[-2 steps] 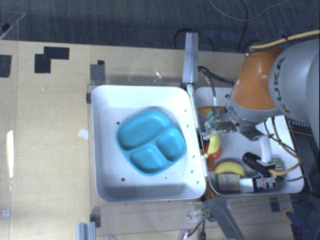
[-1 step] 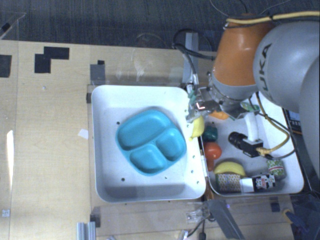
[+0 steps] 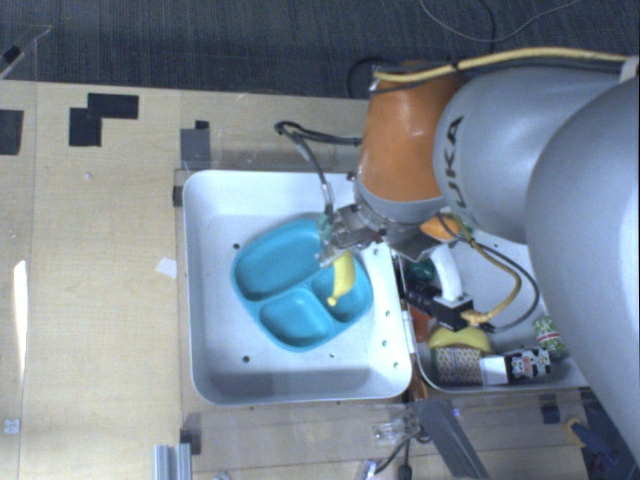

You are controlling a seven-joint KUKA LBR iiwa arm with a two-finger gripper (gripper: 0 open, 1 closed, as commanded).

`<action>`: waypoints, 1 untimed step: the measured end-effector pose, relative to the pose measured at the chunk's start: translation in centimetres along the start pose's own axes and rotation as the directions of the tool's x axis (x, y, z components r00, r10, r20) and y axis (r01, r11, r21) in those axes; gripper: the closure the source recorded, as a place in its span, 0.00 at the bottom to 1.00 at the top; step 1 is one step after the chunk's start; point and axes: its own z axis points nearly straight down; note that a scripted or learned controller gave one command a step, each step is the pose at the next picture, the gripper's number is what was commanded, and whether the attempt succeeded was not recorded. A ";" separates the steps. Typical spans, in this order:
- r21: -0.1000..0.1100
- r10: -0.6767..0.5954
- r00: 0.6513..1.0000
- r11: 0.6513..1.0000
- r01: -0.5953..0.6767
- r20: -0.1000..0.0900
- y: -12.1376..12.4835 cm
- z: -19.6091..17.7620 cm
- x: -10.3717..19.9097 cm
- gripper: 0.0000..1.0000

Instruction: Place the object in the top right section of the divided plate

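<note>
A blue divided plate (image 3: 290,278) lies in the left white bin (image 3: 215,268), with one large section at the upper left and two smaller ones. A yellow banana-like object (image 3: 343,279) rests in the plate's right-hand small section, close to the rim. My gripper (image 3: 336,240) hangs directly above the upper end of the yellow object, at the plate's right edge. The grey arm with its orange band (image 3: 405,148) covers the space behind it. Whether the gripper touches the yellow object cannot be made out.
The right bin (image 3: 500,380) holds a yellow-and-grey sponge-like item (image 3: 458,352), a small bottle with a dark label (image 3: 522,365), a teal thing (image 3: 424,268) and an orange thing (image 3: 441,229), mostly hidden by the arm. The wall between the bins runs just right of the plate.
</note>
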 end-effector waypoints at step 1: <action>0.003 0.173 0.985 0.985 -0.173 0.000 0.0 3.8 5.7 1.00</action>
